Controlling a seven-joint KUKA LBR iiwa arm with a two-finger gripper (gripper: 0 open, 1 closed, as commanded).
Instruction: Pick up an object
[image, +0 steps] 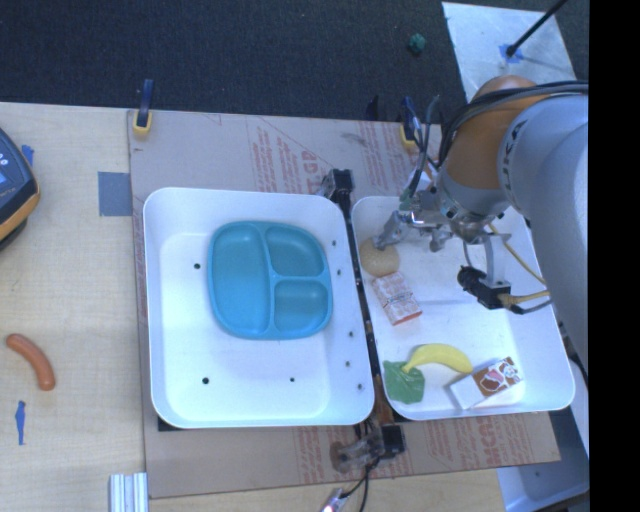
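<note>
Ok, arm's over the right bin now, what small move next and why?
Probably lower the gripper straight onto the tan round item just below it. That item sits nearest in the right bin, with only the small box close by, so a short descent looks cleanest.

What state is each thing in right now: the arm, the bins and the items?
End effector: low at the right bin's far left corner, over the round tan item.
Blue divided plate: flat in the left bin.
Red-and-white packet: lying flat.
Banana: on its side, touching the green item.
Small carton: lying against the right bin rim.
</note>
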